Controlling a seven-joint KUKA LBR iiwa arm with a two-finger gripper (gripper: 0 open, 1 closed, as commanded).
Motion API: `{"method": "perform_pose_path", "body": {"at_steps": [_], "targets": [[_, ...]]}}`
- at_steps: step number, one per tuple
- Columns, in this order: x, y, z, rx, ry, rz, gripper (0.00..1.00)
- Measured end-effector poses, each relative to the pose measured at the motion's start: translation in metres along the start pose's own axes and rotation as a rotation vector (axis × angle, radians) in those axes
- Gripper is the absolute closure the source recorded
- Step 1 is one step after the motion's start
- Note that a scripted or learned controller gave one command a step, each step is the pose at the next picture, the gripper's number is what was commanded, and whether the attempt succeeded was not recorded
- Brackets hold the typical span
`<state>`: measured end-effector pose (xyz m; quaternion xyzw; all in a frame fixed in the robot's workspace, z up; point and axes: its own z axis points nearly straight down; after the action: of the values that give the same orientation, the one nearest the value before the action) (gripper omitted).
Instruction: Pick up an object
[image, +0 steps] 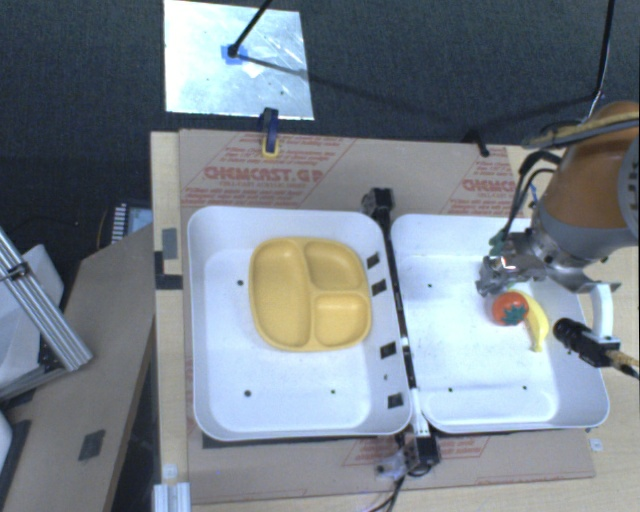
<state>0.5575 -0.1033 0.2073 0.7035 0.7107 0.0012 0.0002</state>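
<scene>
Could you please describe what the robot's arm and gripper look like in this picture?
The arm is a thick, rounded body, grey, with a broad orange band above the wrist. Thin dark cables loop along its left side down toward the wrist. At its end sits a small metallic grey gripper with a compact, blocky, shiny silver look. I can make out no markings or labels on it.

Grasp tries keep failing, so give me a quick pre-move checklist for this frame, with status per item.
1. Something to pick is in reach: ok. A tomato and a banana lie in the right bin.
2. Claw over a target: ok, roughly; it sits just up-left of the tomato.
3. Claw open or shut: cannot tell.
4. Target isolated: not ok; tomato and banana look to be touching.
5. Nothing held already: cannot tell.
6. Yellow plate out of the way: ok; it is in the left bin.
</scene>
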Motion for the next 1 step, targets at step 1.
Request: {"method": "perform_pose_path", "body": {"at_steps": [1], "targets": [[0.0499, 0.0089, 0.0067, 0.001, 0.000, 0.000, 1.00]]}}
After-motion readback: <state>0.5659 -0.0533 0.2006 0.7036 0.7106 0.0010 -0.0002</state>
